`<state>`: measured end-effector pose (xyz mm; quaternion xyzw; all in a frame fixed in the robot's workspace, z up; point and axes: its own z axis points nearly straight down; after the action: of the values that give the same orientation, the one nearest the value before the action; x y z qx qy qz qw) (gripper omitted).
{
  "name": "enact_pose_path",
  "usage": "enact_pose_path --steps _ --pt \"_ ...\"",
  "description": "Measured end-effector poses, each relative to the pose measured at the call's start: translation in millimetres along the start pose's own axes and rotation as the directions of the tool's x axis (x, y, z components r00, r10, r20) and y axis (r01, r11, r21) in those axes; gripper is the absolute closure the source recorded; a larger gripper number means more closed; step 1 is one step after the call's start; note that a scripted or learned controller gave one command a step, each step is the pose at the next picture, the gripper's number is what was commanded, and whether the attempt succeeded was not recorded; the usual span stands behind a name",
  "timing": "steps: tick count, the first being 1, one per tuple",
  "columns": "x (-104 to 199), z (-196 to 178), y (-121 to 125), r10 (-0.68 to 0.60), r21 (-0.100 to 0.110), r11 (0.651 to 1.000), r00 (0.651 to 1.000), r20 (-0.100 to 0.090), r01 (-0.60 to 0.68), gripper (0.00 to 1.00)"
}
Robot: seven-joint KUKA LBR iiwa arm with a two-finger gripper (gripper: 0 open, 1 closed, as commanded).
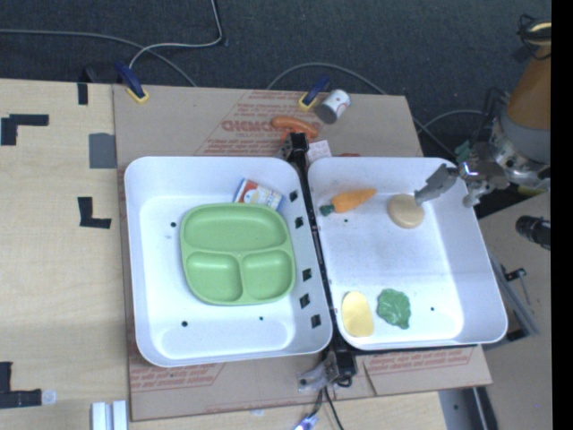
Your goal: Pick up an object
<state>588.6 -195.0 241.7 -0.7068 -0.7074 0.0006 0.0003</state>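
Gripper (436, 184) hangs over right bin (474, 267), upper right part, holding nothing; can't tell how wide it's set. Tan puck (405, 211) sits just below-left of the tip, nearly touching, so it's the closest pick, judged a short drop down-left. Carrot (351, 201) lies further left, long axis running left-right, slightly tilted. Yellow piece (356, 313) and green lump (393, 306) sit near the front wall, well apart from the gripper.
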Motion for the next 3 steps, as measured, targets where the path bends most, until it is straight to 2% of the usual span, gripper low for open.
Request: enact_pose_path --steps 1,2,3 --pt "13.0 150.8 48.4 -0.002 -0.012 1.000 1.000 0.003 0.002 0.00" --pt "-28.8 154.5 76.5 -0.001 -0.007 1.000 1.000 0.003 0.001 0.00" --pt "2.9 154.0 48.9 -0.001 -0.003 1.000 1.000 0.002 0.001 0.00"
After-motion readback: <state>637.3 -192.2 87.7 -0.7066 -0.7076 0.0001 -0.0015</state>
